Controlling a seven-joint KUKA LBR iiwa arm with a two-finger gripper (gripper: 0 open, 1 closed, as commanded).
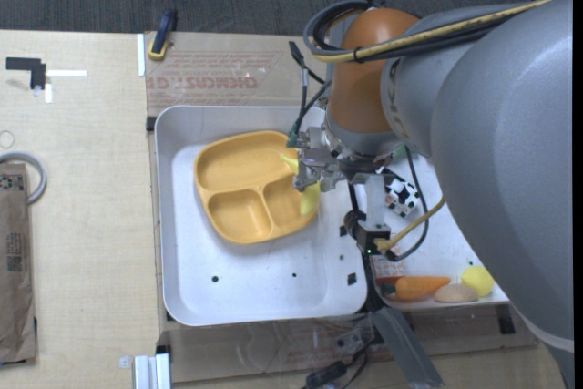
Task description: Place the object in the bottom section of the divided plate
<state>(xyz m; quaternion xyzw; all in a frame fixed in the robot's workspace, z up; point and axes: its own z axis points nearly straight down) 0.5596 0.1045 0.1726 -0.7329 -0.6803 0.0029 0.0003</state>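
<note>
Camera view: we see the gripper (312, 179) poised over the 3 o'clock edge of the divided plate (246, 187), which lies in the white bin (182, 278) toward its 10 o'clock corner. A small yellow-green object (310, 199) sits directly under the gripper, with another pale sliver of it at the gripper's 9 o'clock side; it appears to be between the fingers, but we cannot tell with certainty how wide they stand or whether they actually clamp it, because the wrist hides the contact. We judge the object is kept over the plate's rim because the target is close: of the two small sections along the plate's 6 o'clock side, the nearer one lies just beside the gripper at 8 o'clock. Around the work area, an orange carrot-like item (421, 287), a pale item (454, 293) and a yellow item (477, 279) lie at 5 o'clock, well apart, and a black-and-white item (399, 193) sits at 3 o'clock. The raised plate rim and dangling cables (401, 232) are the likely obstructions.
</note>
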